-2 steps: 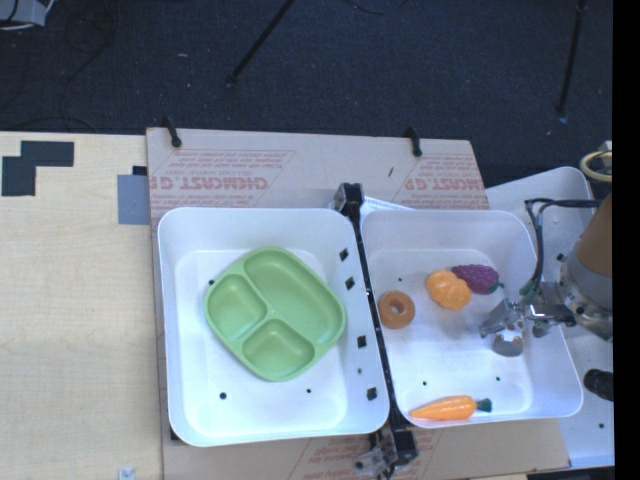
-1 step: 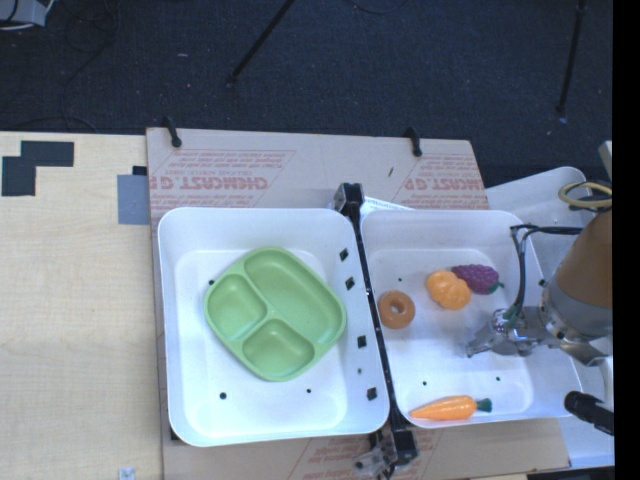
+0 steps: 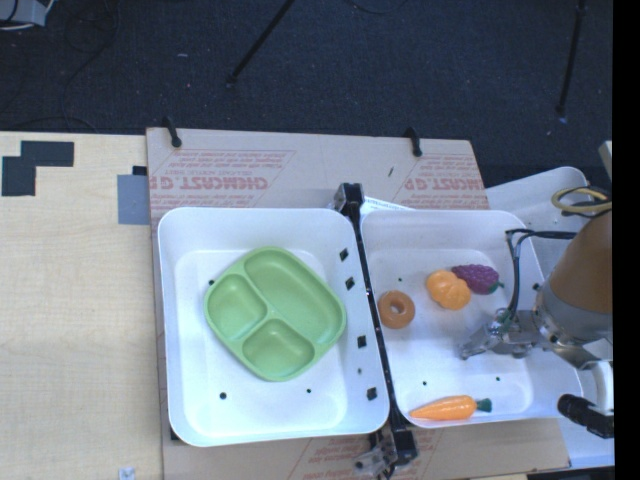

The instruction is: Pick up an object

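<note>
In the right bin lie a brown toy doughnut, an orange toy fruit, a purple bunch of grapes and a toy carrot near the front wall. My gripper reaches in from the right, low over the bin floor, right of the doughnut and just below the orange fruit. Nothing shows between its fingers. The orange-banded wrist rises behind it at the right edge.
The left bin holds a green divided plate. A black divider with clips runs between the two bins. Cardboard lies under both bins, with wooden bench to the left.
</note>
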`<state>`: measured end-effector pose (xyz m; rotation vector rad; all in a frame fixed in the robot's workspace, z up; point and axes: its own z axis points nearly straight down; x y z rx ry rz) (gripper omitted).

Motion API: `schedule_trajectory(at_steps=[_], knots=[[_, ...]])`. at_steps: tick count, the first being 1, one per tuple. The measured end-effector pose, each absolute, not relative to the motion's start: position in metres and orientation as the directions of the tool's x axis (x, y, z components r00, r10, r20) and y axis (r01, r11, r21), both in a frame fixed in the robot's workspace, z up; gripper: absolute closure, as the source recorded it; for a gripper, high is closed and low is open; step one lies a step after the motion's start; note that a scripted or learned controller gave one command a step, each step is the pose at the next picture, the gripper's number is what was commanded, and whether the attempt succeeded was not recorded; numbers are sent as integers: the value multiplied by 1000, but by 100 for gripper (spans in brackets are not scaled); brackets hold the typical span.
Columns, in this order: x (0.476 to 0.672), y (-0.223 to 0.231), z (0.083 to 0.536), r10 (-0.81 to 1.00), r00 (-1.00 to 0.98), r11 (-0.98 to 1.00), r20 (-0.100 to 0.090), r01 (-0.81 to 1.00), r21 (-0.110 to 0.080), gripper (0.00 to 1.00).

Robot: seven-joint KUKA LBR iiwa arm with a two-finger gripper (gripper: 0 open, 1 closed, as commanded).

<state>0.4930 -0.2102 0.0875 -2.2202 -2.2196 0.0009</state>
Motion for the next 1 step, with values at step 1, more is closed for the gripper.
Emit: schedule_trajectory(at_steps=[1], knots=[[494,-211,99,1000,3,-3,0,1000,1,100]])
